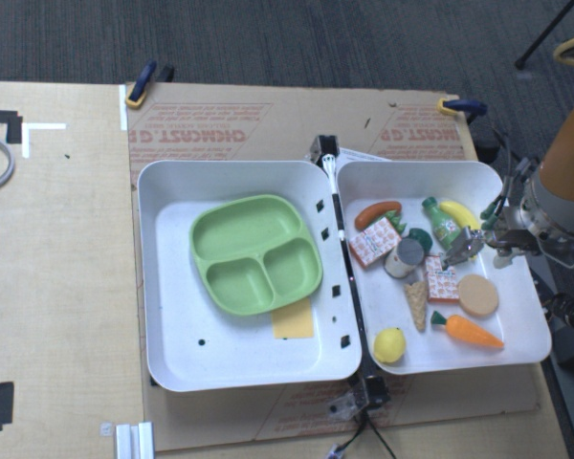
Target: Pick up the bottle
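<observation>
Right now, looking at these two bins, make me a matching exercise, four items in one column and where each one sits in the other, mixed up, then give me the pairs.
Things:
1. green divided plate
2. lemon
3. carrot
4. green bottle

Places:
A. right bin, near corner by the divider
B. right bin, far side, beside the banana
C. left bin, in the middle
D. right bin, near edge, just below the round biscuit

Pairs: 1-C, 2-A, 3-D, 4-B
</observation>
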Motion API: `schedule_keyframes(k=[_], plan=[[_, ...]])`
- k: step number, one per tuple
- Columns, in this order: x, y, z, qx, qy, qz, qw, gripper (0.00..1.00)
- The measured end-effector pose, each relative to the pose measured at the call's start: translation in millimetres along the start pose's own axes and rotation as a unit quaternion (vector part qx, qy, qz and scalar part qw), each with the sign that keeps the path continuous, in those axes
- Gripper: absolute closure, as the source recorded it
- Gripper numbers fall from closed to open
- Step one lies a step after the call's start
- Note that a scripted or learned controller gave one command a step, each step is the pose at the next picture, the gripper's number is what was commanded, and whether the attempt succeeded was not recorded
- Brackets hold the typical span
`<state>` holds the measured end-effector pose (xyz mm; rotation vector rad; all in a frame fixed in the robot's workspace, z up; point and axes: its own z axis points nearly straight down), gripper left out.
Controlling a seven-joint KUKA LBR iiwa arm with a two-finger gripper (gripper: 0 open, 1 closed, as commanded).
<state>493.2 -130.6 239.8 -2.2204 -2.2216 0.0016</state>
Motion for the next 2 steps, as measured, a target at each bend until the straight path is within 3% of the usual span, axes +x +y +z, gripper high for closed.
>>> schedule_keyframes(k=[1,2], plan=[[-0.4,0.4,-9.4,0.0,0.0,0.001,1.0,1.0],[-26.7,-15.2,-45.0,-0.001,-0.001,-0.244,0.9697,1.0]])
